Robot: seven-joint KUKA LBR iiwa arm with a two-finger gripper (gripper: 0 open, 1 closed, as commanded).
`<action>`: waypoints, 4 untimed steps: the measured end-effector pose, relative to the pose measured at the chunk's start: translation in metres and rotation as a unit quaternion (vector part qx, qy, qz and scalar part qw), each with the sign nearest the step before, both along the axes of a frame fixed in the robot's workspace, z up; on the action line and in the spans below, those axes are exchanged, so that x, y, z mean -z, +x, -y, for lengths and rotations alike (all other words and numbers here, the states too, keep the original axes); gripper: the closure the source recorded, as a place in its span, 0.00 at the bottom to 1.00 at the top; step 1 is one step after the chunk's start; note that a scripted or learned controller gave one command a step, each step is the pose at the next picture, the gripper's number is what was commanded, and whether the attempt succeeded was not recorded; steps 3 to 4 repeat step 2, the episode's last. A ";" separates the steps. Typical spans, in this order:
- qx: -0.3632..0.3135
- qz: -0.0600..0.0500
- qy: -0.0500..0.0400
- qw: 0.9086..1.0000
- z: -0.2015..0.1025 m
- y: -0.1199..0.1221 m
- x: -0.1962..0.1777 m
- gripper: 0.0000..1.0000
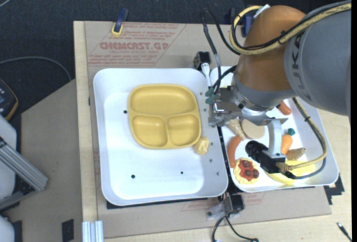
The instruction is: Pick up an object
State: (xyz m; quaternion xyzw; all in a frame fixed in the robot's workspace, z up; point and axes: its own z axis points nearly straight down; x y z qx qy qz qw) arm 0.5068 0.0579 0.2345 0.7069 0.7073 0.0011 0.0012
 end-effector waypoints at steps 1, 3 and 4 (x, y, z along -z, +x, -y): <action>0.001 -0.004 0.000 1.000 -0.003 -0.003 0.021 1.00; 0.000 -0.003 0.001 1.000 -0.005 -0.011 0.014 1.00; 0.000 -0.003 0.001 1.000 -0.005 -0.011 0.014 1.00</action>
